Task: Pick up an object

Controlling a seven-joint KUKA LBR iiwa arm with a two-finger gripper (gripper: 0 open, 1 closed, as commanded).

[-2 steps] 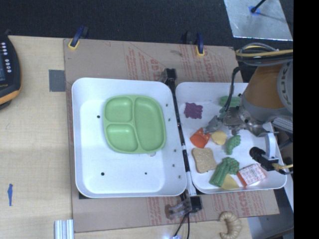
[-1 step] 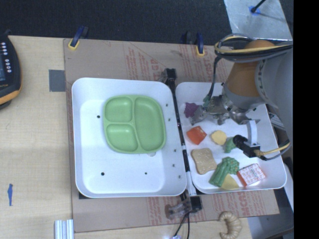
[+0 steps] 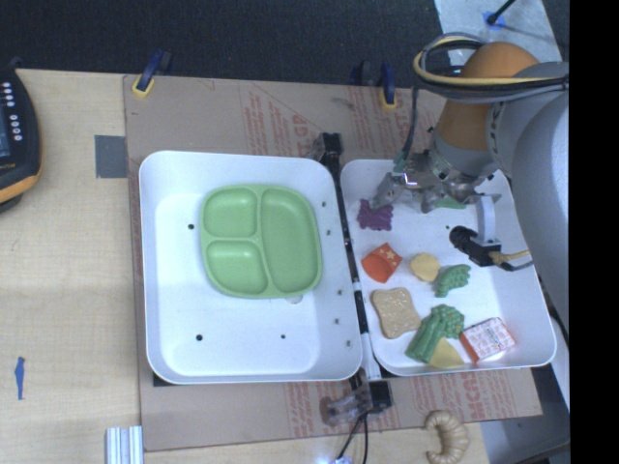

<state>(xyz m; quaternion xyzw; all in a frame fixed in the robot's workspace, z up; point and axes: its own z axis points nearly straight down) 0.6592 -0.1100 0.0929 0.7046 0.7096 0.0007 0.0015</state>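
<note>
My gripper (image 3: 414, 186) hangs low over the far end of the right bin (image 3: 527, 303), under the grey arm with its orange band. A purple bunch of grapes (image 3: 375, 216) lies just to its left and front, close by but apart from it. Further toward the front of that bin lie a red block (image 3: 382, 262), a yellow lump (image 3: 424, 267), a small green broccoli (image 3: 452, 278), a slice of bread (image 3: 395, 310), a green bundle of asparagus (image 3: 433, 332), a yellow wedge (image 3: 445, 356) and a red-and-white packet (image 3: 486, 338).
The left bin (image 3: 174, 288) holds a green divided plate (image 3: 261, 240). A black and orange pendant (image 3: 14, 138) sits at the bench's left edge. A beige curled thing (image 3: 448, 435) lies on the cardboard in front of the right bin.
</note>
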